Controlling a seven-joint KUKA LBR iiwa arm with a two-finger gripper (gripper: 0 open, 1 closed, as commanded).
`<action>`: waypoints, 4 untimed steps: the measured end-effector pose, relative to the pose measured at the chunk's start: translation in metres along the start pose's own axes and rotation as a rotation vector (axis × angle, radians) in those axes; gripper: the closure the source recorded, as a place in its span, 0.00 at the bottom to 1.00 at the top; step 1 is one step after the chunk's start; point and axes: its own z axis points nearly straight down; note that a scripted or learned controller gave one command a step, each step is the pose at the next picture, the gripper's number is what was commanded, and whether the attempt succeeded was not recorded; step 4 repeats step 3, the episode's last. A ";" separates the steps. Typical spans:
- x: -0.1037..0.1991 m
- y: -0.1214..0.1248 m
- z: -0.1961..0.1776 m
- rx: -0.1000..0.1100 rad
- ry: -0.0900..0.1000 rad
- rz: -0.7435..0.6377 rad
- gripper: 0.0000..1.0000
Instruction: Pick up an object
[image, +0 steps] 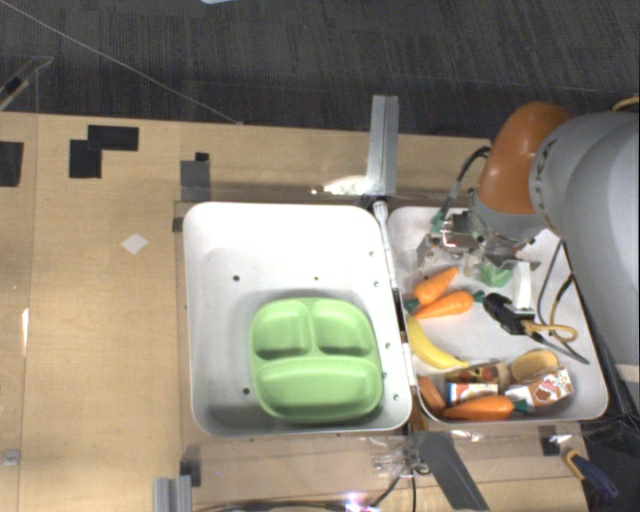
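My gripper (457, 240) hangs over the back part of the right bin (596, 398), under the grey wrist with its orange band. Just in front of it lie two orange carrots (437, 286) (447, 305), side by side and slanted. A small green object (493, 272) sits right beside the gripper, partly hidden by it. A yellow banana (431, 345) lies in front of the carrots. Along the bin's front edge rest a third carrot (481, 407), a small dark packet (471, 380) and a brown-and-white packet (547, 386). I see nothing between the fingers.
The left bin (215, 250) holds a green divided plate (315, 357) toward its front. A metal post (383, 150) rises behind the wall between the two bins. The arm's bulk covers the right bin's back right corner.
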 end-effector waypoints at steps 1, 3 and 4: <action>0.001 0.002 -0.012 -0.006 0.000 -0.004 1.00; 0.091 -0.025 -0.125 0.001 0.001 -0.121 1.00; 0.091 -0.025 -0.125 0.001 0.001 -0.121 1.00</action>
